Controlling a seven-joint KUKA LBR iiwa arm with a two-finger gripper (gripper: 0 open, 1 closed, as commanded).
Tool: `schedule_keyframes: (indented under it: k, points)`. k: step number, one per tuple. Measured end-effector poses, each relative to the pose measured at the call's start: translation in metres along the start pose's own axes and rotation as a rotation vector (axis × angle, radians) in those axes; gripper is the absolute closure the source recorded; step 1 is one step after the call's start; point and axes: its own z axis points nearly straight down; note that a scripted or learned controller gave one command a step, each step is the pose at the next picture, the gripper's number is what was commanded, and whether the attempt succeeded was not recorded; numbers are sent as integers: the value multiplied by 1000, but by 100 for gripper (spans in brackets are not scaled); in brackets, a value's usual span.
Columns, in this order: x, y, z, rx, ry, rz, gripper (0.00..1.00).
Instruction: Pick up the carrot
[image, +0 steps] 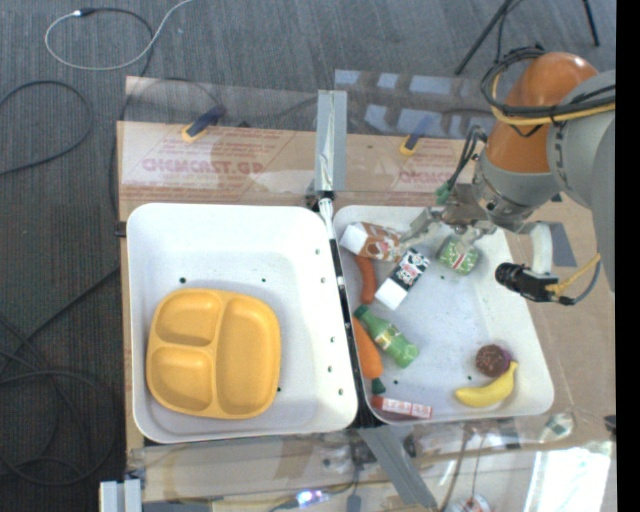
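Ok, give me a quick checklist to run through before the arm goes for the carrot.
1. Carrot located, along the right bin's left wall: ok.
2. Carrot top free of cover: ok.
3. Room around carrot: not ok; green bottle lies close beside it and the wall hems the other side.
4. Gripper over carrot: not ok; it hangs near the bin's far edge, above the green packet.
5. Fingers ready to close: cannot tell.
6. Yellow tray out of the way in the left bin: ok.

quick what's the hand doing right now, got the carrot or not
hand: above the far end of the right bin, whether it grips anything cannot be told. carrot lies by the bin's left wall, apart from it.
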Motion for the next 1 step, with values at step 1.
schedule_keyframes:
  k: [1]
  points:
    - [-11,-72,65,1,0,-125,0]
